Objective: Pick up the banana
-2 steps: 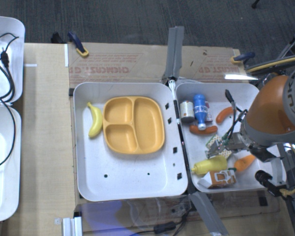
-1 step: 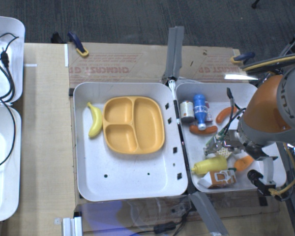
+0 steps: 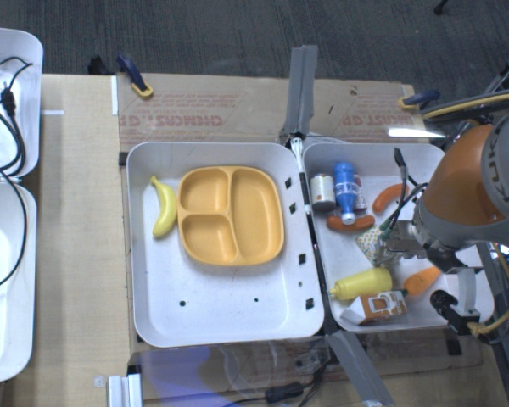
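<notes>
The yellow banana [image 3: 163,208] lies in the left bin [image 3: 229,312], along its left wall and just left of a yellow divided plate [image 3: 232,214]. It curves slightly, with its stem end toward the back. My gripper [image 3: 392,242] hangs over the middle of the right bin [image 3: 366,161], far to the right of the banana. The grey wrist and orange band [image 3: 462,181] cover the gripper from above. Nothing from the left bin is near it.
In the right bin lie a small can [image 3: 322,192], a blue bottle [image 3: 346,186], two sausages [image 3: 388,196] [image 3: 350,222], a yellow mustard bottle [image 3: 362,283], a carrot [image 3: 422,280] and an orange carton [image 3: 382,308]. A raised divider [image 3: 304,219] separates the bins.
</notes>
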`<state>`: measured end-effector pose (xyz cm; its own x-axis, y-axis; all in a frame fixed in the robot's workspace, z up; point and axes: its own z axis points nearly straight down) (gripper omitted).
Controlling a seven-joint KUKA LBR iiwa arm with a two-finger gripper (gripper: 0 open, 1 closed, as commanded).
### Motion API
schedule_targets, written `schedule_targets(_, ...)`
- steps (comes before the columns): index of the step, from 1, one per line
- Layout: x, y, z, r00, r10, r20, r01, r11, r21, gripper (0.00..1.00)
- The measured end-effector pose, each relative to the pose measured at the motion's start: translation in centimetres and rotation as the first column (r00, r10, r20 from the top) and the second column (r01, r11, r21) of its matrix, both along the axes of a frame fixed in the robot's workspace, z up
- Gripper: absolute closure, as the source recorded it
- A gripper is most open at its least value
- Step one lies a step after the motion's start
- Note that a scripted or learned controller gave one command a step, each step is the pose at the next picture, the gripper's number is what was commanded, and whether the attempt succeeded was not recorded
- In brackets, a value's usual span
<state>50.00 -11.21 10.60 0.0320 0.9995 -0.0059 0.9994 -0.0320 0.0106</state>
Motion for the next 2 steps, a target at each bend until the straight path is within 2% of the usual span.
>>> schedule_targets(1, 0.0, 6.41, 8.46, 0.977, -0.214, -0.013, 0.214, 0.977, 0.004, 1.0)
schedule_targets(2, -0.01, 6.4, 8.45, 0.977, -0.214, -0.013, 0.214, 0.977, 0.004, 0.0)
